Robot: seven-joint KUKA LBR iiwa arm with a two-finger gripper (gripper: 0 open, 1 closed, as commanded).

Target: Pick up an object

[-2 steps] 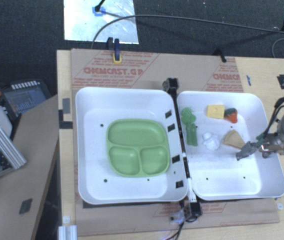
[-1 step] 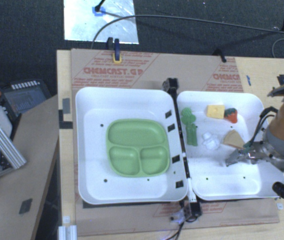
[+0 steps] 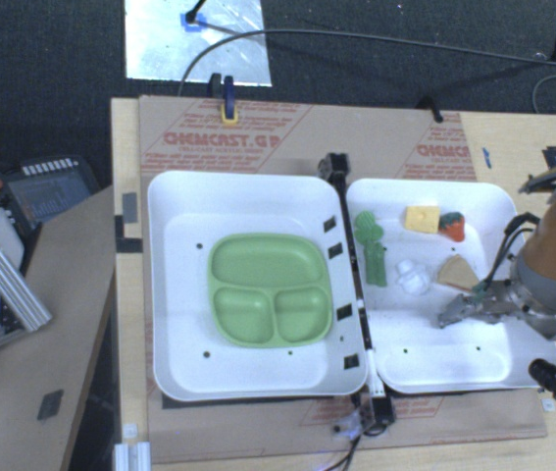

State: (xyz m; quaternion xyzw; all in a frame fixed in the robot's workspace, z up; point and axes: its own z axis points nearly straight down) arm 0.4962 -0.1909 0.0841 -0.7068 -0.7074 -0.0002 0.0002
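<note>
Camera view has the gripper (image 3: 451, 315) low in the right bin (image 3: 434, 366), its fingers too blurred to tell whether apart or together, with nothing seen between them. Just above lies a tan wedge (image 3: 457, 272), beside a white lump (image 3: 412, 279), a green piece (image 3: 371, 248), a yellow block (image 3: 422, 219) and a red-orange piece (image 3: 452, 227). The wedge looks light and stiff; best pinched across its flat sides.

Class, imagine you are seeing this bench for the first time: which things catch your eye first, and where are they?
The green divided tray lies in the middle of the left bin. In the right bin, small items cluster at the far end: a yellow block, a red-orange piece and a green toy. The arm's hand reaches in from the right.
</note>
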